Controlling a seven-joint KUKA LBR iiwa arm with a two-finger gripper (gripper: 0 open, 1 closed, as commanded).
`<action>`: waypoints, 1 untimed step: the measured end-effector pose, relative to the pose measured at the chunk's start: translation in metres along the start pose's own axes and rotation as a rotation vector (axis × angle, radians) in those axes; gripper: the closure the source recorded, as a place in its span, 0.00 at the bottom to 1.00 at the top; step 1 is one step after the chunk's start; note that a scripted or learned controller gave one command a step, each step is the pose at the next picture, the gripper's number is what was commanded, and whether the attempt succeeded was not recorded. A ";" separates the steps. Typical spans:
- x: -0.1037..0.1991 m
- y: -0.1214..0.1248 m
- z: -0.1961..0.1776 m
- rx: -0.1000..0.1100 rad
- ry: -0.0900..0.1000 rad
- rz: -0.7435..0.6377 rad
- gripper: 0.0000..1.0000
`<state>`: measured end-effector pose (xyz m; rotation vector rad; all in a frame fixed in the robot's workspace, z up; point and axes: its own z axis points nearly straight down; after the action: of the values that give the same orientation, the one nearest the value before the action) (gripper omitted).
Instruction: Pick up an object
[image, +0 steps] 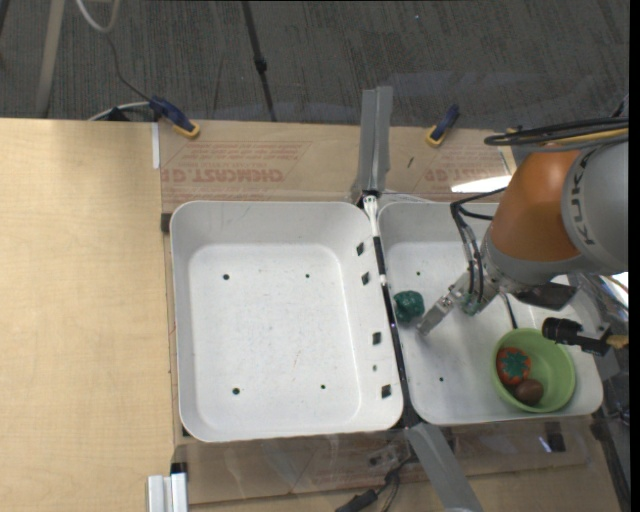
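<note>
A small dark green object lies at the left side of the right bin, close to the divider between the bins. My gripper hangs low over the right bin, just right of the green object and very near it; nothing shows in its grasp. The grey arm with its orange band reaches in from the right. A light green bowl sits in the bin's near right corner, holding a red object and a brown one.
The left bin stands beside the right one, the two meeting at a dark divider. Cardboard lies behind the bins with clamps on its far edge. Cables trail off the arm at the right.
</note>
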<state>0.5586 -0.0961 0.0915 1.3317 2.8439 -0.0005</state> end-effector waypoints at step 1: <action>0.020 -0.088 0.000 0.000 0.001 -0.175 0.00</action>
<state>0.4778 -0.1373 0.0919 1.0785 2.9497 -0.0002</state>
